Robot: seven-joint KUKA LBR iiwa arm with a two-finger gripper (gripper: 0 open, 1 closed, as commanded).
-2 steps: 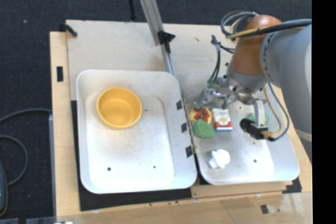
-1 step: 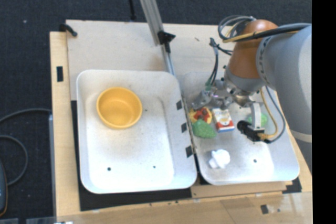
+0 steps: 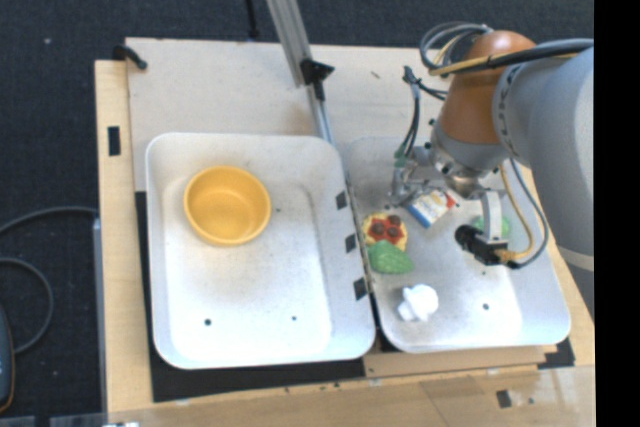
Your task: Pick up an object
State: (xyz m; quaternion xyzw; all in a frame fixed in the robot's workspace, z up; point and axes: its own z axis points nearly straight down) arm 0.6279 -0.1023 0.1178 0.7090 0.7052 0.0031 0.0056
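A: Arm pose?
B: One grey arm point(image 3: 545, 100) enters from the right edge, thick link crossing the upper right and bending down at the wrist.
A: Orange band?
B: Yes, orange band point(image 3: 478, 100) sits just above the wrist, rounded, facing the camera. Dark cables loop over its top and run down its left side.
A: Gripper?
B: The gripper point(image 3: 420, 183) hangs below the wrist, pointing down and a bit left, low over the right bin, near its upper left part.
A: Open or closed?
B: Can't tell, wrist body and cables cover that area, too cluttered.
A: Holding anything?
B: Nothing visibly gripped.
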